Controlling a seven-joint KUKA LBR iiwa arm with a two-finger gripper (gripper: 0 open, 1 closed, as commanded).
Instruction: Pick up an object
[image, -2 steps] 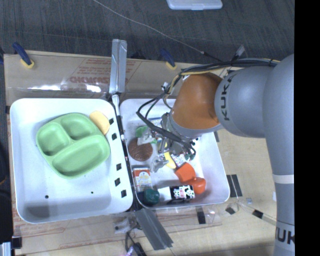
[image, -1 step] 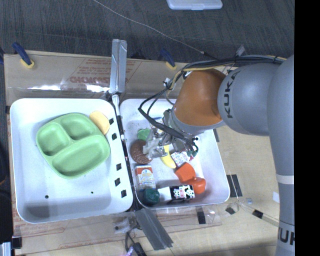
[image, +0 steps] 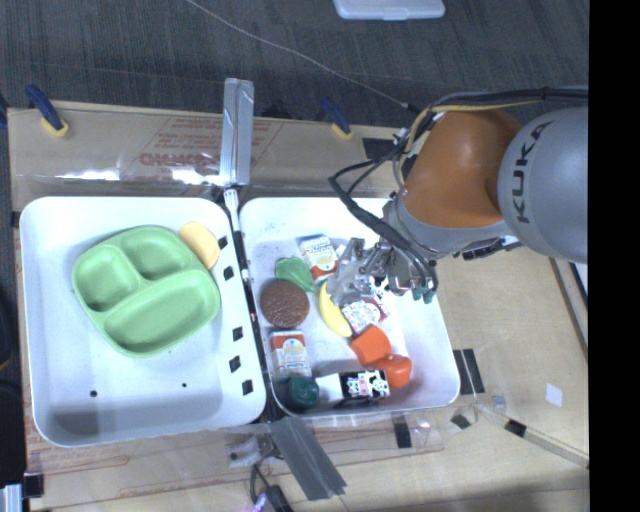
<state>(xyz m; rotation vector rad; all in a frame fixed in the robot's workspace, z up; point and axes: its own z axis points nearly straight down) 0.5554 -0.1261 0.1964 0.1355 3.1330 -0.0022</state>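
My gripper hangs low in the right bin, over a cluster of toy food. Right under it lie a yellow banana and a small white carton with dark spots. Beside them are a brown round cookie, a green piece, a small carton with a red label, an orange block and an orange piece. Nothing shows between the fingers.
At the right bin's front lie a red-labelled carton, a dark green item and a black-and-white carton. The left bin holds a green divided plate and a yellow piece. A metal divider stands between the bins.
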